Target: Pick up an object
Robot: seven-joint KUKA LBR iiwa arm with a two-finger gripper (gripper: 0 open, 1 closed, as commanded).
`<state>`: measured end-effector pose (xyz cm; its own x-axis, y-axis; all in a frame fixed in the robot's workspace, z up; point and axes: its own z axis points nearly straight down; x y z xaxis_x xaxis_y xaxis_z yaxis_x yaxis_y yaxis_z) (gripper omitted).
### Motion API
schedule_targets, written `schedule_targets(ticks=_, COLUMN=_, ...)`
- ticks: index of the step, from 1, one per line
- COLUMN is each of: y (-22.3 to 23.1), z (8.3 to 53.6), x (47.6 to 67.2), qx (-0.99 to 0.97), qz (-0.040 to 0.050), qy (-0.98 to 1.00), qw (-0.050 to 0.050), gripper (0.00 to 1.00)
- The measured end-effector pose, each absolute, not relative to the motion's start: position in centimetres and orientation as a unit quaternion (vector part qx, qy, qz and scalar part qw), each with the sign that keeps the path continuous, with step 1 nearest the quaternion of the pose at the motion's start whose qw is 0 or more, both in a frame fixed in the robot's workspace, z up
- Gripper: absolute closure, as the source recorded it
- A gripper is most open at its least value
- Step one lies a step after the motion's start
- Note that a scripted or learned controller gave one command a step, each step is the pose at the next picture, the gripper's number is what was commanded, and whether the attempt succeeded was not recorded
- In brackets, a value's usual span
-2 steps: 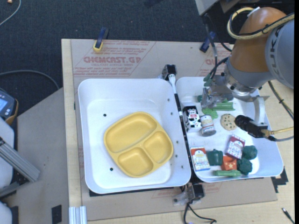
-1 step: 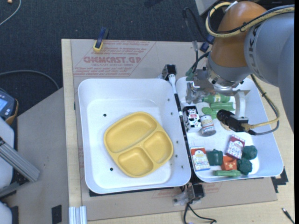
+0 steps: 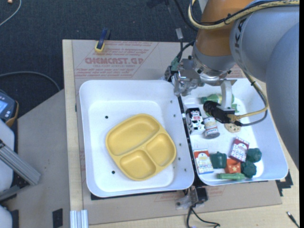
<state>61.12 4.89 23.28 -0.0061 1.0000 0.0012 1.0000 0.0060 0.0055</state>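
My gripper (image 3: 182, 87) hangs over the far left corner of the right bin (image 3: 270, 141), by the wall between the two bins. Just in front of it lies a small black-and-white box (image 3: 194, 119), with a little silver-topped jar (image 3: 211, 128) at its right. A pale green item (image 3: 212, 99) lies to the right of the gripper, partly hidden by the wrist. Nothing shows in the gripper's grasp.
A yellow divided plate (image 3: 140, 146) lies in the left bin (image 3: 95, 103). At the right bin's front sit a red-and-white carton (image 3: 203, 161), a red packet (image 3: 239, 149), dark green pieces (image 3: 252, 156), an orange piece (image 3: 232, 166) and a green pod (image 3: 231, 176). The arm covers the bin's far right.
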Motion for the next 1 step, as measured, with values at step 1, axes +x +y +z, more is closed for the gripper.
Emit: schedule_targets(ticks=1, y=5.38, z=21.80, x=61.83, qx=0.707, qz=-0.0001, qy=0.707, qw=0.000, gripper=1.00)
